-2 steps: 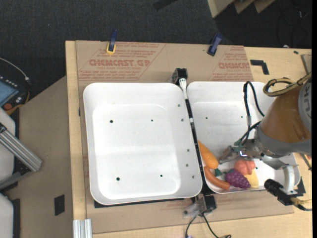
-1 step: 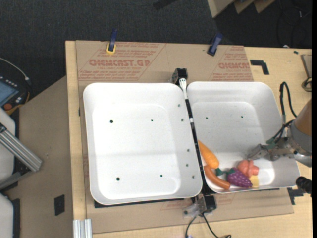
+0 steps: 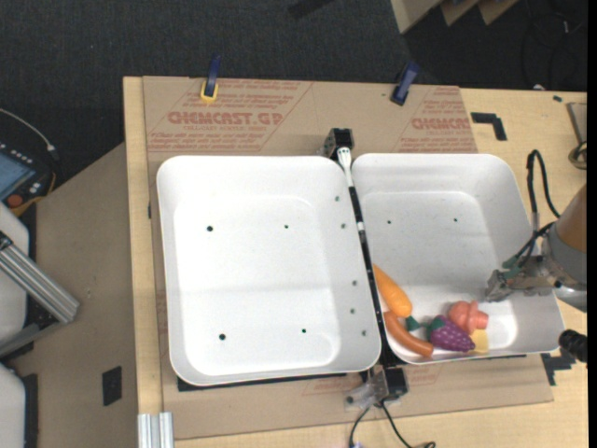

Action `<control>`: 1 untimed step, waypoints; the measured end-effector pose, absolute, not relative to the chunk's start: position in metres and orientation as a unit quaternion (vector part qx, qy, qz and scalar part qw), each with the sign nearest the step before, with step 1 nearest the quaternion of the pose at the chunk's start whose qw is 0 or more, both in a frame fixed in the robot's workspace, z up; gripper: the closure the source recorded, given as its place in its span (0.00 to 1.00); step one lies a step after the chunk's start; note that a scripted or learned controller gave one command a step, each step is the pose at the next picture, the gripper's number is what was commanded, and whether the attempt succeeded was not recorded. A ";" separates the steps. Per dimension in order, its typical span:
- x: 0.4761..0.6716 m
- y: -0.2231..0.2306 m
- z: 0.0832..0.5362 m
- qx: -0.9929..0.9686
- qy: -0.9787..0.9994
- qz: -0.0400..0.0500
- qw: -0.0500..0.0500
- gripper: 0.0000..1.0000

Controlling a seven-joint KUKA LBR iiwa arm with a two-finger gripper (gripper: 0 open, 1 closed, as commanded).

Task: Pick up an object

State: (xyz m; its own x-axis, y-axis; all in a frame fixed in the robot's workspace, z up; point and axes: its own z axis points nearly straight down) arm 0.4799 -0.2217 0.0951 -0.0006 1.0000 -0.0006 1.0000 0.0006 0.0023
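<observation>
Hovering hand (image 3: 499, 286) in right bin (image 3: 438, 180), beside toy food (image 3: 457, 329)

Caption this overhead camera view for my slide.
Hand poised over right bin beside toy carrot, purple grapes.

Blue clamps (image 3: 405, 83) on brown board (image 3: 280, 110)

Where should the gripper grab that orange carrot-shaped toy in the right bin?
Probably across the middle of the orange carrot-shaped toy, coming straight down. It lies flat, slanted along the right white bin's left wall, so fingers should close across its narrow width.
</observation>
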 end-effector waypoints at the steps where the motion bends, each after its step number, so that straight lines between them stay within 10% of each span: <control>1: 0.483 -0.172 0.267 0.705 0.709 0.005 0.007 1.00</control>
State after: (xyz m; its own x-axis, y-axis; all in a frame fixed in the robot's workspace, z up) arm 0.4832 -0.1716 0.2674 -0.0049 1.0000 -0.0038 0.9998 0.0050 0.0174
